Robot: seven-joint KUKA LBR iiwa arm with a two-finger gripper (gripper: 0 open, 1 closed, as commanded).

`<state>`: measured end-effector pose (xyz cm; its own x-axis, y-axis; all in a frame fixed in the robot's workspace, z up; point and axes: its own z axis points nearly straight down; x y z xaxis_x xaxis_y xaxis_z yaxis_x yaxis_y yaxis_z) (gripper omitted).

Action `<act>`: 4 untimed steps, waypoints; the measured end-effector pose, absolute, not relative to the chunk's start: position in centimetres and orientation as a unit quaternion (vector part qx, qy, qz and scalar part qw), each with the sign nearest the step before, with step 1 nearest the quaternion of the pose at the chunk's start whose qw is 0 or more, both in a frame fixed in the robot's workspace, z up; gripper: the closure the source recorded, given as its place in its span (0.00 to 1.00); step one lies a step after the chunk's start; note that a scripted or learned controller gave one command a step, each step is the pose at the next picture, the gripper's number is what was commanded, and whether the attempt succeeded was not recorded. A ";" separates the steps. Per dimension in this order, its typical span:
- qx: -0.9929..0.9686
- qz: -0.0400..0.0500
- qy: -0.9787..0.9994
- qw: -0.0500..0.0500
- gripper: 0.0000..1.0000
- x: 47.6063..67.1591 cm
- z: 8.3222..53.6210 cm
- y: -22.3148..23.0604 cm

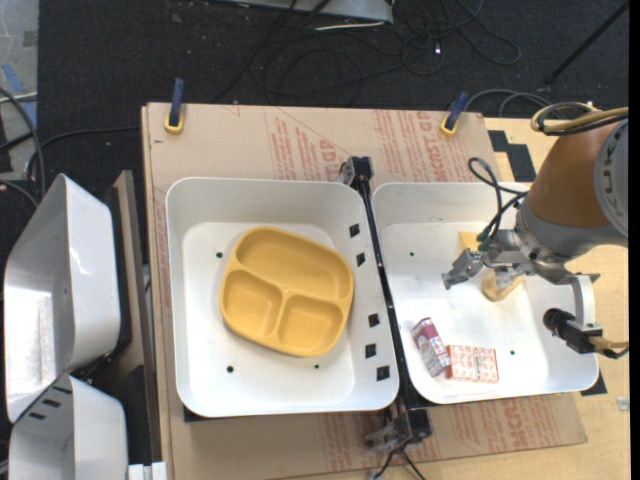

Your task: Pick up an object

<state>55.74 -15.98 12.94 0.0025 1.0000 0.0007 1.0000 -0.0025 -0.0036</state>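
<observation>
Nearest the lens, at the near edge of the right bin (560, 373), lie two small packaged items: a flat red-and-white patterned packet (472, 364) and, touching its left side, a narrower red-and-silver wrapped bar (430, 346) lying at a slant. Both rest flat on the bin floor, well apart from the gripper, and either would serve as the object to be picked.

Further up the same bin, the gripper (487, 272) is low over the floor, its grey fingers spread to either side of a tan, rounded lump (497, 286). A yellow block (468, 241) sits just behind them. Whether the fingers are closed on the lump or merely astride it cannot be told: the wrist hides the contact.

Judgement: the arm (575, 193) reaches in from the right and descends steeply, which suits a top-down grasp on the tan item; this appears to be the chosen target.

In the left bin (190, 268), a yellow three-compartment tray (287, 291) lies upright and slightly rotated, central on the floor, clear of the walls. It is broad and shallow, likely awkward for a two-finger grip.

Risk: the rounded lump may roll or squeeze out under closure.
</observation>
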 end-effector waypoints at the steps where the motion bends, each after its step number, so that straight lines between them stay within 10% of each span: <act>1: -0.708 0.000 -0.706 0.000 1.00 55.9 14.2 -16.0; 4: -0.706 -0.001 -0.709 -0.003 1.00 54.5 29.2 -16.7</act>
<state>54.54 -16.74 29.22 -0.0040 1.0000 -0.0022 1.0000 0.0040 0.0055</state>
